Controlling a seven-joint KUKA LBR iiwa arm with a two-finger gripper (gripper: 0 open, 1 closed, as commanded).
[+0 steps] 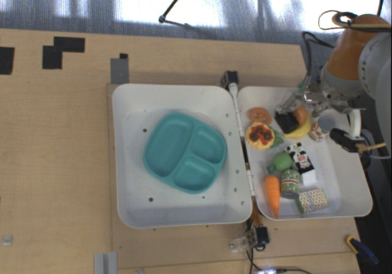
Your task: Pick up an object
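My gripper (295, 117) hangs low over the back of the right bin (361, 196), reaching in from the right. It sits right over a yellow banana (299, 132) and a small orange item (301, 114), partly hiding both. Just left of it lie a round orange-brown piece (259, 114) and a toy pizza with red toppings (261, 135). Further forward are a green toy (282, 161), a black-and-white carton (301, 160), a carrot (272, 193), a small can (290, 182) and a patterned box (313, 199).
The left bin (131, 205) holds a teal divided plate (185, 151). A divider rail (242, 144) runs between the bins. The arm's orange band and grey wrist (358, 52) stand over the right bin's back right corner, with cables there.
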